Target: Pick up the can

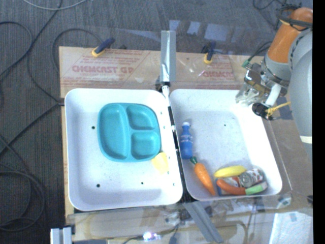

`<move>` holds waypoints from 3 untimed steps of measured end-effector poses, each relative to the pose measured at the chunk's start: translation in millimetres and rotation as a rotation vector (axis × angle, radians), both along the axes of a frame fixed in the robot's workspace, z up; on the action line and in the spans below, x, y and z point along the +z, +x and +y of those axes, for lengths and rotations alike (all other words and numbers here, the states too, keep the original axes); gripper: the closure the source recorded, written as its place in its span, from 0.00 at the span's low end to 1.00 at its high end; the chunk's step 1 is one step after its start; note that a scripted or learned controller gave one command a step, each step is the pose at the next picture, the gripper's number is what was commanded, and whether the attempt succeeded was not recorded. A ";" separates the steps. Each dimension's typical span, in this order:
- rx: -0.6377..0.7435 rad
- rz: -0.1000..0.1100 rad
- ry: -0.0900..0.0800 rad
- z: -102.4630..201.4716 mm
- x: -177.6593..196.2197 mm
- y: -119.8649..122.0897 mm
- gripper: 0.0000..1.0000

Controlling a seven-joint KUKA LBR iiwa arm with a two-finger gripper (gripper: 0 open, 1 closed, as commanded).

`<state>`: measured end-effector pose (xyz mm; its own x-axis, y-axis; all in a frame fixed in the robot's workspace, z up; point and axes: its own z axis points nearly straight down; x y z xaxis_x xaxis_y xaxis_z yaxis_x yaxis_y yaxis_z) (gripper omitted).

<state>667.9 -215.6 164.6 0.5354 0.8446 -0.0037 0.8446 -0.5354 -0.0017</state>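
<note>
Grey metal and an orange band make up the robot arm, which comes in from the right of the camera view and ends in a two-finger gripper above the far right corner of the right shallow white plastic bin. Nothing sits between its fingers, and I cannot tell from this view if they are spread or pressed together.

Well apart from the gripper, toward the near edge of the same bin and a little to its right side, lies the small silver can with a red label. It lies on its side in the near right corner of the bin. Touching it, on the side toward the gripper, is a yellow banana-shaped toy. On the near side of the can a green toy vegetable and an orange-red toy lie close against it.

Left of that group is an orange toy carrot with a green top, tilted. Farther left of the gripper, near the wall between both bins, a blue plastic bottle lies with its cap toward the far side.

Much farther left, in the left shallow white plastic bin, rests a turquoise plastic plate with three compartments. A small pale yellow object lies just beside the near right corner of this plate.
</note>
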 end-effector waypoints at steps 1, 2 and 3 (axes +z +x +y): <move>0.086 0.000 -0.002 3.6 24.4 0.4 1.00; 0.099 0.001 0.004 8.0 17.7 -156.4 1.00; 0.451 -0.002 0.004 10.0 37.7 -172.0 1.00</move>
